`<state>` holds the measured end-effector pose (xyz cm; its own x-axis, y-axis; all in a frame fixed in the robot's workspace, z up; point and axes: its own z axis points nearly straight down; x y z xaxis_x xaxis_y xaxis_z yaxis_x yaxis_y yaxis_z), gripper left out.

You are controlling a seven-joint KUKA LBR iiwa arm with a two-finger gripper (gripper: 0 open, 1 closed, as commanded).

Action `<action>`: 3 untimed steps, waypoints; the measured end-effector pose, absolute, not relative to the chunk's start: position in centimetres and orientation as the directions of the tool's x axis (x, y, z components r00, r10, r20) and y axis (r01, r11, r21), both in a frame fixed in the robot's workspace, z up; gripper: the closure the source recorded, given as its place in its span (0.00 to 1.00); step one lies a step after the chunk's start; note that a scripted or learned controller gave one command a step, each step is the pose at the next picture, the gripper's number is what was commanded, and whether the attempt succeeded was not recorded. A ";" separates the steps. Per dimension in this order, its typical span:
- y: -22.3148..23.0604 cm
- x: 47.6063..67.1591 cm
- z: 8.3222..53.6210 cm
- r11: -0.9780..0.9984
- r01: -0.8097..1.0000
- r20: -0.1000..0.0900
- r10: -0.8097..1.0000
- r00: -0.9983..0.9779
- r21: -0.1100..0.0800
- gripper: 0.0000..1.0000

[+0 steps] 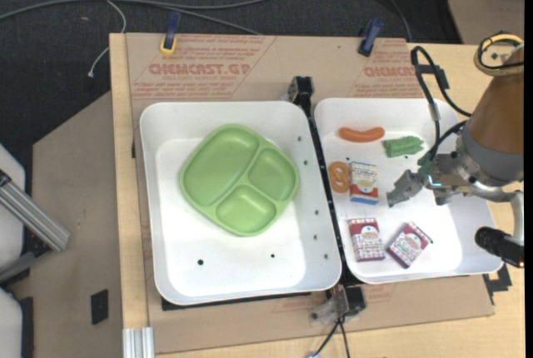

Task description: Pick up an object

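The dark two-finger gripper [405, 188], its spread unreadable, is being hovered in approach, nothing held, beside the small white-and-blue snack packet [364, 181] just leftward, so a descent is being called for.

Red print "CHEMCAST GP" on the brown sheet [204, 69] at the far left of the bench, same red lettering partly legible at the far right beyond the right bin, print on the small food packets [365, 238] too small to read
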<state>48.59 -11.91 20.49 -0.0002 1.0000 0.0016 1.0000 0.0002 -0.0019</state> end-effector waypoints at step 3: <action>-12.2 49.9 8.9 0.001 1.000 0.005 1.000 -0.001 0.003 0.00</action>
